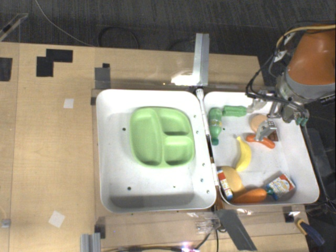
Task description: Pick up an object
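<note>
Two shallow white bins side by side, smooth plastic with rounded corners: left bin (107, 156), right bin (296, 159)

One pale green plate (160, 135) in the left bin, glossy, rounded-square, split into three compartments

Eight small things in the right bin:
- two green: one bottle (214, 124), upright-shaped but lying along the bin's left wall, and one short green cylinder (234, 110) lying crosswise near the far wall
- one peach-coloured round piece (257, 122), smooth, near the far right
- one small orange piece (261, 139), slim and tapered, just in front of the peach-coloured one
- one yellow banana (242, 154), curved, in the middle of the bin
- one rounded yellowish item with a red-and-white end (229, 181) at the near left corner
- one long orange carrot shape (251, 195), glossy, along the near wall, touching the yellowish item
- one small printed carton (280, 185), boxy, tilted, beside the carrot's right end

One grey metal gripper (268, 133) under the orange-banded wrist, low over the small orange piece and beside the peach-coloured one; apart or together: cannot tell; nothing visibly clamped
</note>
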Available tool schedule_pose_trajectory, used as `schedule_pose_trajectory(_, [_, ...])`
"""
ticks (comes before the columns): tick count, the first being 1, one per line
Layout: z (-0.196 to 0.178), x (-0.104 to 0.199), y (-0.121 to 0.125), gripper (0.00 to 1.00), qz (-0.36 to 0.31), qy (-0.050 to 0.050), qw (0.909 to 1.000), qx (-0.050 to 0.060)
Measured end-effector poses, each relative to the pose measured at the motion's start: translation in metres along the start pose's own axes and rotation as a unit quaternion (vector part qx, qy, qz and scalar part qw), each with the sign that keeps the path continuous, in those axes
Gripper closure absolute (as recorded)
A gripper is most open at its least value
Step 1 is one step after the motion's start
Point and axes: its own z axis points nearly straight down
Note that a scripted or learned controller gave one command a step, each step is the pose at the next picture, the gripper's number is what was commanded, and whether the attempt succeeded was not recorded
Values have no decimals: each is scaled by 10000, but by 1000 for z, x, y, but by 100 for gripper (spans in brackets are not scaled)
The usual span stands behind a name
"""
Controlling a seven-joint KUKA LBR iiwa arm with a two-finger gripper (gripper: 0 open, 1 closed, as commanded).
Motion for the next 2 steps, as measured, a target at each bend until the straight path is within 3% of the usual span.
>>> schedule_pose_trajectory(1, [93,25,14,0,-155,-16,9999,4])
schedule_pose_trajectory(2, [99,70,20,0,389,-52,9992,4])
